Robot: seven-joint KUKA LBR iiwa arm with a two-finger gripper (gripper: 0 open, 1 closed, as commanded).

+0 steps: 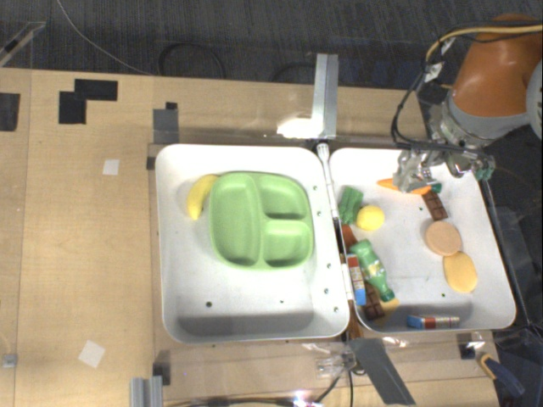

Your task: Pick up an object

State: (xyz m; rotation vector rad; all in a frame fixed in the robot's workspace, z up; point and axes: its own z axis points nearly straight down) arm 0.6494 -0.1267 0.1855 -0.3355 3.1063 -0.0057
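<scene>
Small blue-and-red marker (431,320) lies nearest; tool (417,175), grip state unclear, risks nudging the orange carrot-like piece (389,184) away.

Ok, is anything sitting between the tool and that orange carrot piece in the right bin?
Nothing visible. The tool hangs at the far edge of the right bin, right beside the orange carrot piece; the brown block lies on its other side.

Green divided tray (259,219) in the left bin (174,312), banana (200,195) touching the tray's left edge, pincer (417,173) low over the right bin (501,303), orange carrot (392,184) just left of the pincer, yellow lemon (370,219) below it
</scene>
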